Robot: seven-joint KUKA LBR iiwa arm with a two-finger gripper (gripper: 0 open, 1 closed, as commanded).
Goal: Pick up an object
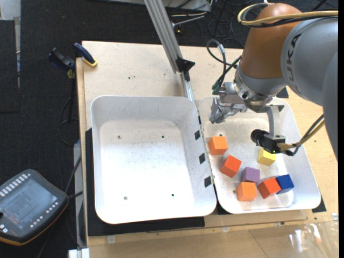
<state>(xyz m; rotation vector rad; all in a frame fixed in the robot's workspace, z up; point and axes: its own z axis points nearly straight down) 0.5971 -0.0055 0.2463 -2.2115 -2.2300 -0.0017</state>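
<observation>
So your candidates are all bunched up in the right bin: an orange cube closest to the divider, a red-orange cube just below it, then a purple cube, another orange cube under that, a red cube touching a blue cube, and a yellow cube off toward the right side. The gripper hangs above the top end of that bin, up past the first orange cube and well apart from the cluster (you can't really tell from this angle whether the claw is wide or pinched, and nothing shows between its tips). The left bin sits right beside it on the bench, and a teach pendant lies off at the lower left.
</observation>
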